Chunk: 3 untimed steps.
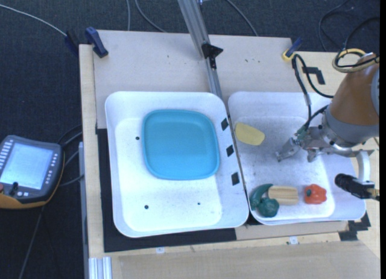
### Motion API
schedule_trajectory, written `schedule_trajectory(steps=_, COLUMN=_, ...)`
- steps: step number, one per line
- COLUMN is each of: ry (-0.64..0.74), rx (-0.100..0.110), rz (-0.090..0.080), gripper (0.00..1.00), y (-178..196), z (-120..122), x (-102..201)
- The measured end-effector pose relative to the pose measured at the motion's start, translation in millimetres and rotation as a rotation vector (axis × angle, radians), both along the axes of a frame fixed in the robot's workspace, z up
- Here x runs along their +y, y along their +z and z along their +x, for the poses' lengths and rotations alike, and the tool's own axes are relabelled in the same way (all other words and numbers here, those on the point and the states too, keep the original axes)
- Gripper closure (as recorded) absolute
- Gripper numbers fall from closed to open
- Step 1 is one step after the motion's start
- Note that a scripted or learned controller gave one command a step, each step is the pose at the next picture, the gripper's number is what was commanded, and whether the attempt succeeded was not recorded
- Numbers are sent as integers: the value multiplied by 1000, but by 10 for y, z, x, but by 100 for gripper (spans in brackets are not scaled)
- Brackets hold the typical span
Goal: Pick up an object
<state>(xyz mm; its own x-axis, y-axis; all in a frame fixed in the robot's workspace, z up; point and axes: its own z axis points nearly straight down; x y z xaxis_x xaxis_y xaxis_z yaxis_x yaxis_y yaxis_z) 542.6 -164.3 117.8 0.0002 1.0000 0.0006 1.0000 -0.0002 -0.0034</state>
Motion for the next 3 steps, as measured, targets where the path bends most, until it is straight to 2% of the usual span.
schedule_trajectory(steps=1, ry=1, rx=-5, rz=-1, gripper=100, y=128, z=14, x=2)
schedule_trajectory(steps=2, ry=0, rx=-9, rz=-2, gripper=100, y=738, z=-6, x=-55)
schedule_trajectory(steps=3, ry=1, rx=-10, rz=-2, gripper=100, y=1308, z=13, x=41)
